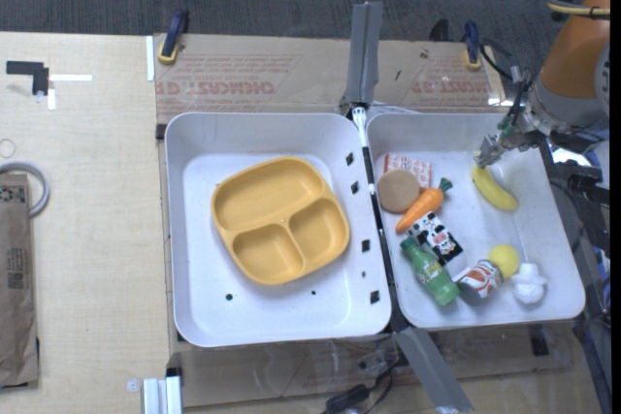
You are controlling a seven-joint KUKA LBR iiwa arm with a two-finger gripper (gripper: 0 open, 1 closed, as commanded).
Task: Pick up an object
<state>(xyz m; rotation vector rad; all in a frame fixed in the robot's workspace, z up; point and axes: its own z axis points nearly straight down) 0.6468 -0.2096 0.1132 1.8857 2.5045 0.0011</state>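
Observation:
The right bin [558, 238] holds several small items. A yellow banana [495, 190] lies near its far right wall. My gripper [495, 150] hangs just above the banana's far end, at the bin's back right corner, and nothing shows in its grasp. A carrot [422, 207] lies beside a round brown piece [396, 191] and a red and white packet [404, 167]. Nearer the front are a black and white carton [434, 236], a green bottle [430, 273], a red and white can [477, 278], a lemon [503, 259] and a small white item [529, 283].
The left bin [184, 238] contains a yellow divided plate [279, 218]. A grey divider bar [365, 53] runs between the bins at the back. Cardboard [262, 73] lies behind the bins. A brown bag [15, 276] rests on the bench at far left.

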